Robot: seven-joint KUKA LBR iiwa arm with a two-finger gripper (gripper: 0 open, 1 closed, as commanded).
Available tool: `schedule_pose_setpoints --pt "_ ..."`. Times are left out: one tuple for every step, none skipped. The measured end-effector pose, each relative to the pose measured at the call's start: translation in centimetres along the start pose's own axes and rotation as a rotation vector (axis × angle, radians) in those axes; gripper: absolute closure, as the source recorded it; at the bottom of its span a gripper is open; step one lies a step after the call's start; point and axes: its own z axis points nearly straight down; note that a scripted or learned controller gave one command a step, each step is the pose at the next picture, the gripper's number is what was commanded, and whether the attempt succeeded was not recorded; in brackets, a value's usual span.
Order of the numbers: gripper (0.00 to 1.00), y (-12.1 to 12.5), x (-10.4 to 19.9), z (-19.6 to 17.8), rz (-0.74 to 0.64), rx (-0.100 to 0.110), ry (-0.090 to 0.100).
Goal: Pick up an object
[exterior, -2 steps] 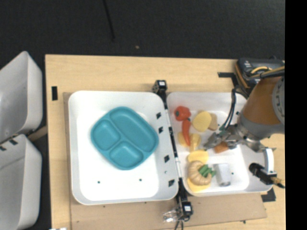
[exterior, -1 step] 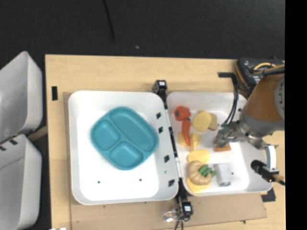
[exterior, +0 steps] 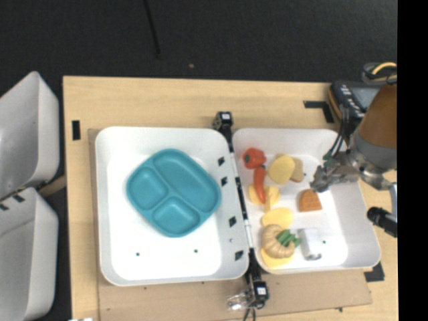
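Even overhead light, soft and slightly blurred; white bins point(exterior: 107, 199) glare mildly; shadows faint.

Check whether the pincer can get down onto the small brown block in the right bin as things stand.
Probably yes. The pincer hangs just above and left of the brown block, which lies apart from the yellow ball, with bare bin floor beside it.
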Motion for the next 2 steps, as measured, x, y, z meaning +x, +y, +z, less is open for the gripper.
schedule_pose_setpoints --pt "1.0 0.3 0.0 -4.4 -0.001 0.001 0.001" --pt "1.0 0.4 -0.1 -6.3 -0.001 0.005 0.002"
